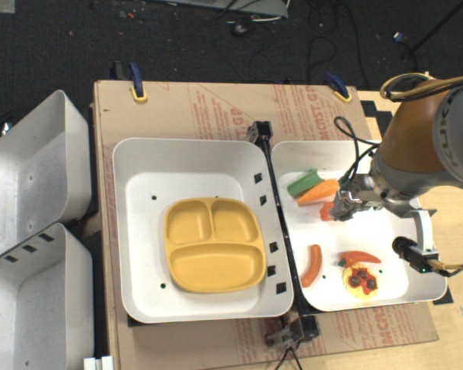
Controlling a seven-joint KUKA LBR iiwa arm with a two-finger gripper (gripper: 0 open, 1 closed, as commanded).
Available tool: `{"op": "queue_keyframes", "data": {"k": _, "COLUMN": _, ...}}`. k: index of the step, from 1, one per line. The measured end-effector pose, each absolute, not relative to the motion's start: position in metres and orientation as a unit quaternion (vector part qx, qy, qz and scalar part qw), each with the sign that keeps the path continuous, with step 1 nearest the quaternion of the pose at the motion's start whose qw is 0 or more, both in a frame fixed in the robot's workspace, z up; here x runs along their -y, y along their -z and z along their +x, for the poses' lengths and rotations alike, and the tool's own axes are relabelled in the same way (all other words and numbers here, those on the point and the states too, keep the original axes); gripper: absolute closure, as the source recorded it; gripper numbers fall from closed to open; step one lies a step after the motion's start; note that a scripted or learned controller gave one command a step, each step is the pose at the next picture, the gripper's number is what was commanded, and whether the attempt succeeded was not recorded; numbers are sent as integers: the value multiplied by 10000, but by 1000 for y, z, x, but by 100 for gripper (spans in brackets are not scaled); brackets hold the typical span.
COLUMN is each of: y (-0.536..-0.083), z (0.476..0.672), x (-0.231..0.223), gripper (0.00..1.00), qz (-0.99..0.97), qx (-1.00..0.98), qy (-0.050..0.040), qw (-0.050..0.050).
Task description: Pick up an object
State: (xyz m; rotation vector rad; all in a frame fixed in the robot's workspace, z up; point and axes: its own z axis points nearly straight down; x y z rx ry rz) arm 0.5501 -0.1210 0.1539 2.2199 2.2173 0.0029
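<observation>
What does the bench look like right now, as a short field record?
left bin: yellow divided tray
right bin: green block, orange carrot, sausage, red chili, small pizza
end effector: low over right bin, beside carrot
small red item: at end effector, identity unclear
grasp: none confirmed

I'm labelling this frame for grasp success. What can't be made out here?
- Gripper: fingertips small and dark, contact with anything unclear.
- Small red item beside it: partly hidden, identity unclear.
- Arm: cut off by the right edge.
- Toy pizza: toppings too small.
</observation>
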Motion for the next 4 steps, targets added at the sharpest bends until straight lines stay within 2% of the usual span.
{"op": "queue_keyframes", "data": {"k": 2, "y": -270, "z": 558, "x": 121, "gripper": 100, "qz": 7060, "qx": -7082, "qy": -17, "qw": 30}}
{"op": "queue_keyframes", "data": {"k": 4, "y": -250, "z": 580, "x": 25, "gripper": 100, "qz": 7043, "qx": -7099, "qy": 0, "qw": -10}}
